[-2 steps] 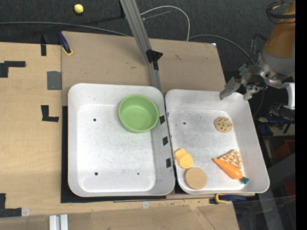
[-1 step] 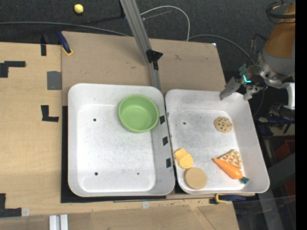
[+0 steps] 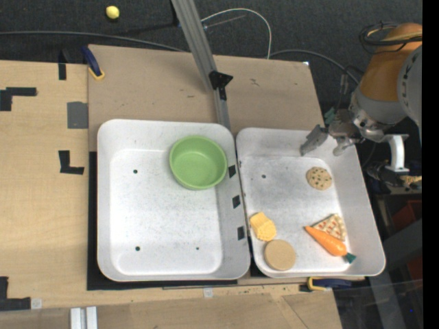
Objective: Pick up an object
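My gripper (image 3: 328,143) hangs over the far right corner of the right bin (image 3: 288,173), open, with nothing between its fingers. A chocolate-chip cookie (image 3: 319,177) lies just in front of it. Nearer the front of that bin lie a pizza slice (image 3: 332,225), an orange carrot (image 3: 326,240), a yellow waffle-like piece (image 3: 262,226) and a round tan biscuit (image 3: 280,255). A green bowl (image 3: 198,162) sits in the left bin (image 3: 137,211) at its far right corner.
A slanted metal pole (image 3: 199,43) runs from the top down to the gap between the bins. Cables loop on the bench behind the right bin. A yellow ball (image 3: 112,11) lies far back on the dark floor.
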Controlling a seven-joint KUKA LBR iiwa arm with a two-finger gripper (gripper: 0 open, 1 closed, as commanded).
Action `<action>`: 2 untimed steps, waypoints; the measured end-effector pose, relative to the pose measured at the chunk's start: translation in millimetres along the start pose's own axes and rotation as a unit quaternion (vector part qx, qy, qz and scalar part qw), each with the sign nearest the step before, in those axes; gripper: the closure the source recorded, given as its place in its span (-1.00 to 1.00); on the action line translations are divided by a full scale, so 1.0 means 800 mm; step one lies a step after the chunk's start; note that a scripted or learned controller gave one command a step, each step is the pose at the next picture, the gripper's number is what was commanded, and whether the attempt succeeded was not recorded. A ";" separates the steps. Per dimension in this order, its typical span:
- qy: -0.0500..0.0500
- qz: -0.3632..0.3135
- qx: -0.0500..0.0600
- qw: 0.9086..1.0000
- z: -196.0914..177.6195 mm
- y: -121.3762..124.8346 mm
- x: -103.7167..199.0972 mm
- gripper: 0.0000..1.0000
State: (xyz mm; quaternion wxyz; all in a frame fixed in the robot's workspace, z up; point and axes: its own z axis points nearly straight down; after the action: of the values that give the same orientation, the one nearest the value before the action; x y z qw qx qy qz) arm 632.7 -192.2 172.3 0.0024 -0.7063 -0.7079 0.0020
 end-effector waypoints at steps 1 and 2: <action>0.000 0.000 0.000 1.000 0.078 0.001 -0.007 -1.00; -0.001 0.000 -0.002 1.000 0.106 0.001 -0.005 -1.00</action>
State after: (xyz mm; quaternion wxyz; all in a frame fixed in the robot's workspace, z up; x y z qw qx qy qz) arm 633.1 -196.5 87.2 0.0006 -0.7062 -0.7080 0.0014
